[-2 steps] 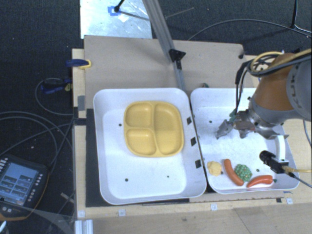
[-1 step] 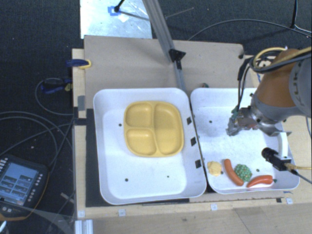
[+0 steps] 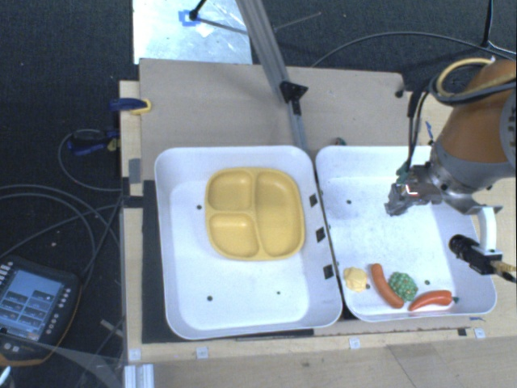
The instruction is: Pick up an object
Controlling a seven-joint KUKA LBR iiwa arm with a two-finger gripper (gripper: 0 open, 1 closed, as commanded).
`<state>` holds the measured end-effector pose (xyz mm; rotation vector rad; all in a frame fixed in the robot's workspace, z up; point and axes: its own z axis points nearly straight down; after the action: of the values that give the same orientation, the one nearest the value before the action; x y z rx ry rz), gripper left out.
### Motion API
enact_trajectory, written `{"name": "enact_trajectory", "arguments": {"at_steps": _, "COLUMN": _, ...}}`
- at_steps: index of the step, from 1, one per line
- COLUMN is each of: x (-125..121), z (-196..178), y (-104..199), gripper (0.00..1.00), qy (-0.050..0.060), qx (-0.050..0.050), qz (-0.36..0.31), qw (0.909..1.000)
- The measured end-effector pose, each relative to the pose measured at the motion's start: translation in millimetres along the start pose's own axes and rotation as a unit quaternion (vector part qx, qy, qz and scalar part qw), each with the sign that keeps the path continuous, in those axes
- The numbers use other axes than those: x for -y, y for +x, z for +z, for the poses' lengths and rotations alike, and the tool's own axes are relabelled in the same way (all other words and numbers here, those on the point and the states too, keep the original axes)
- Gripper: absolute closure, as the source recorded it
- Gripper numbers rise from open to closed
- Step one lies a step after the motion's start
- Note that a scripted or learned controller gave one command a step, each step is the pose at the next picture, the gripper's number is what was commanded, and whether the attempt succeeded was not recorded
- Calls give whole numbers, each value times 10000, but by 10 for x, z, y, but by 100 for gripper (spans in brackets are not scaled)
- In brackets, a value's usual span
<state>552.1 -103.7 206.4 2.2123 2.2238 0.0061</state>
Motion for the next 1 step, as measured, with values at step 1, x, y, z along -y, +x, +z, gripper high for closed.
{"name": "enact_trajectory", "arguments": {"at_steps": 1, "x": -16, "z": -635, "y": -58, "gripper": 100, "qy": -17, "qx": 6, "qz": -3, "qw": 10000}}
